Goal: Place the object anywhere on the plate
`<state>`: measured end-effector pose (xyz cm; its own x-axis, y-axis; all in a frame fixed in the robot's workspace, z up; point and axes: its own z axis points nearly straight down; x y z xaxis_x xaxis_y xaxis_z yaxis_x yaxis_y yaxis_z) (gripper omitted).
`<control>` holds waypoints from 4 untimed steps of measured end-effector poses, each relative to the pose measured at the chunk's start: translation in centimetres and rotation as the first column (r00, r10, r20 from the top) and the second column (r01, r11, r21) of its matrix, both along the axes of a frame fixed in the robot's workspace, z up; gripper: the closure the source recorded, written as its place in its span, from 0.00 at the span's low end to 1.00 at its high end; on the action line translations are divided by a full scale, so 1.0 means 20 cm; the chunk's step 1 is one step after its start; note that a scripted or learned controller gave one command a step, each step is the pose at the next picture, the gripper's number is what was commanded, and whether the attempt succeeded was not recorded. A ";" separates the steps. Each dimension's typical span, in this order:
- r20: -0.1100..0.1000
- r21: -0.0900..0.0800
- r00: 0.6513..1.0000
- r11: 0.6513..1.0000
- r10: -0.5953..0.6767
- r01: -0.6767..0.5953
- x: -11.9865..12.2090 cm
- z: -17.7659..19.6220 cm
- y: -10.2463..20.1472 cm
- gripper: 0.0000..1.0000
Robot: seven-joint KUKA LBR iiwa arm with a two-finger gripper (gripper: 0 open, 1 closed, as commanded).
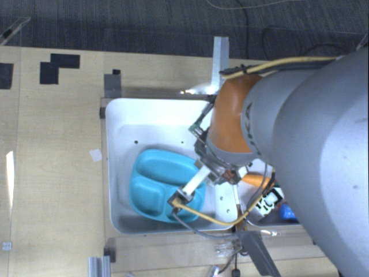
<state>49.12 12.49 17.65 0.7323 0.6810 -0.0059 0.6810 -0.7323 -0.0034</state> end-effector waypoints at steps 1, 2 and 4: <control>0.020 0.001 0.939 0.939 0.345 -0.345 0.00 -0.28 0.29 1.00; 0.024 0.006 0.984 0.985 0.174 -0.174 0.31 -0.42 0.22 1.00; 0.002 0.001 0.952 0.952 0.306 -0.306 -0.02 0.12 0.44 1.00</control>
